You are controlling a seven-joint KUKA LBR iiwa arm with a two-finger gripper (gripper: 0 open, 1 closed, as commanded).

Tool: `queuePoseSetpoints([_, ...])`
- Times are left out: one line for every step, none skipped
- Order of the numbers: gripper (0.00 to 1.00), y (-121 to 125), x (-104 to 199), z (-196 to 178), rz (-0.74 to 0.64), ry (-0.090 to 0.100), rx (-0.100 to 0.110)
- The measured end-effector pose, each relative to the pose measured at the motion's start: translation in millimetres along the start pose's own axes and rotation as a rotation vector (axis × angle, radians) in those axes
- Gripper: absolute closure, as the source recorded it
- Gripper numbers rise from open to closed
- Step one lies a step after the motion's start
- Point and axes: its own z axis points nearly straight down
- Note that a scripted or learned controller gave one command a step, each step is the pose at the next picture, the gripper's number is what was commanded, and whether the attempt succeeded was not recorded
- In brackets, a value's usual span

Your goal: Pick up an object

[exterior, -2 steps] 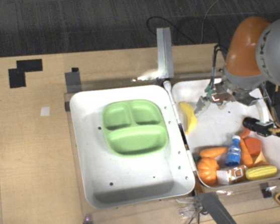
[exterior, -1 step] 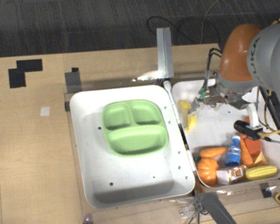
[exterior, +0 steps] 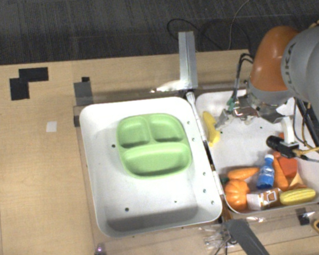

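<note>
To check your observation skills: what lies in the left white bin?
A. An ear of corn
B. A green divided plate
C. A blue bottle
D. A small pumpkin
B: the green divided plate lies alone in the left bin, compartments facing up.

bench (exterior: 34, 185): pale wood grain, matt | left bin (exterior: 110, 216) and right bin (exterior: 248, 142): white plastic, smooth, faint sheen | divided tray (exterior: 151, 143): green plastic, matt | far post (exterior: 187, 57): brushed metal | toy foods (exterior: 267, 183): glossy plastic | floor (exterior: 105, 15): dark ribbed carpet noted
</note>
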Motion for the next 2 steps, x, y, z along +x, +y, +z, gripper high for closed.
queuePoseSetpoints([0.0,29,19,-86,0.085,0.008,0.026])
queuePoseSetpoints([0.0,9,14,5,0.091,0.009,0.027])
